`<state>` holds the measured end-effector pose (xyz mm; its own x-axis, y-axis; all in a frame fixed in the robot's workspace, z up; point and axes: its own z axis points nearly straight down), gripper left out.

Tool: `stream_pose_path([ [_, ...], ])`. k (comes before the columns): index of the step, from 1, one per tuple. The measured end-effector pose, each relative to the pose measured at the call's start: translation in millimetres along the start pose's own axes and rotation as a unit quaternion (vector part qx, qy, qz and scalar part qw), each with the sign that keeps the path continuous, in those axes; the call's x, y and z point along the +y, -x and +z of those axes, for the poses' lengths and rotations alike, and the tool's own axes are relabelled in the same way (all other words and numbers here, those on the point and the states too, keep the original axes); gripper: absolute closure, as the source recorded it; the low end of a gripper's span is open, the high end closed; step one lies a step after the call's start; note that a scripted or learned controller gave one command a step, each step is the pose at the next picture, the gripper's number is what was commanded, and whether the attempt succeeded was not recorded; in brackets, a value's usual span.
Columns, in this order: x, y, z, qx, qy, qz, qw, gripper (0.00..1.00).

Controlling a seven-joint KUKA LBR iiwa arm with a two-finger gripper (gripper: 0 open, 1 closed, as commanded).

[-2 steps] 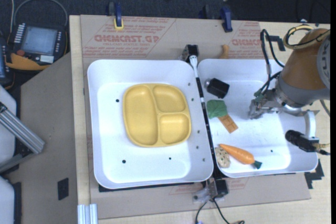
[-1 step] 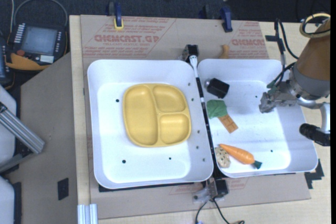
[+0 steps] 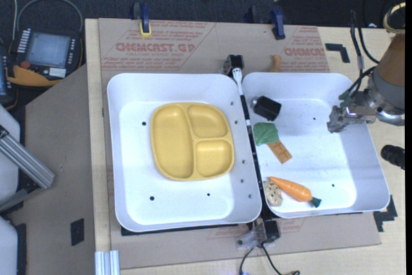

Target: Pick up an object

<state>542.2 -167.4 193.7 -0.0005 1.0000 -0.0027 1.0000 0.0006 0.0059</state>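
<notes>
Gripper (image 3: 339, 120) low over the right bin (image 3: 364, 167), near its right wall and toward the far half. Fingers (image 3: 335, 123) too small and blurred to tell whether spread or pressed together; nothing seen between them. Grey arm (image 3: 393, 84) entering from the surface's right edge.

Inside the right bin, well apart from the gripper: a black block (image 3: 266, 107) near the far-left corner; just nearer, a green leafy piece (image 3: 265, 133) by the left wall; touching its near side, a small brown waffled piece (image 3: 280, 151). Along the near edge, an orange carrot (image 3: 292, 189) with a green tip, lying slantwise; just beside its left end, a pale speckled cookie-like piece (image 3: 271, 192) in the near-left corner.

Left bin (image 3: 129, 158) side by side with the right one, rims touching along the middle. In its centre, a yellow divided plate (image 3: 191, 140) with three compartments.

Under both bins, a brown cardboard sheet (image 3: 167, 42) with red lettering, held at the surface's far edge by two blue clamps (image 3: 144, 17).
</notes>
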Motion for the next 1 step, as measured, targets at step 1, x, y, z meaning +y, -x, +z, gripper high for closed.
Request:
stream_pose_path([
  [1,2.1,0.5,-54.0,0.0,0.001,0.0,1.0,1.0],
])
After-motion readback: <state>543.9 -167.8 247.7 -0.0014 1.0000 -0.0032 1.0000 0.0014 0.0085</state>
